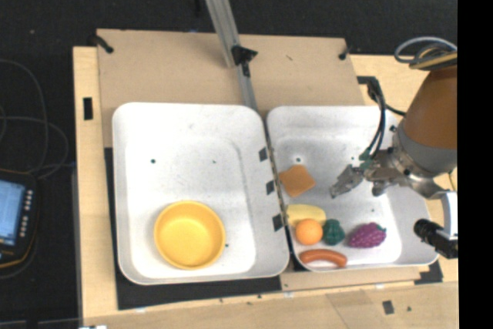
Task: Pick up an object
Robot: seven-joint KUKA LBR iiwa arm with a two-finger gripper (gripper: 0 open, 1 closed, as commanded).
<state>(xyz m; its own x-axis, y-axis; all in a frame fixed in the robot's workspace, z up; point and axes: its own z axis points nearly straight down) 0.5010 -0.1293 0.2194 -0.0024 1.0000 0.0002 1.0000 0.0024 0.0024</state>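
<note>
- Sausage (323, 259) lies at the right bin's (323, 127) front edge, behind it an orange (309, 231) and grapes (366, 235).
- Gripper (345, 182) hovers above them; its fingers' spread is unclear.

Even, fairly bright light falls from overhead, and the two shallow white plastic bins (192, 142) come out near washed-out, their speckles faint. Shadows are soft and short; a thin one hugs the round yellow bowl (189, 233). The dark floor beyond the tan bench (177, 69) swallows detail. The whole view is slightly soft and grainy.
</note>
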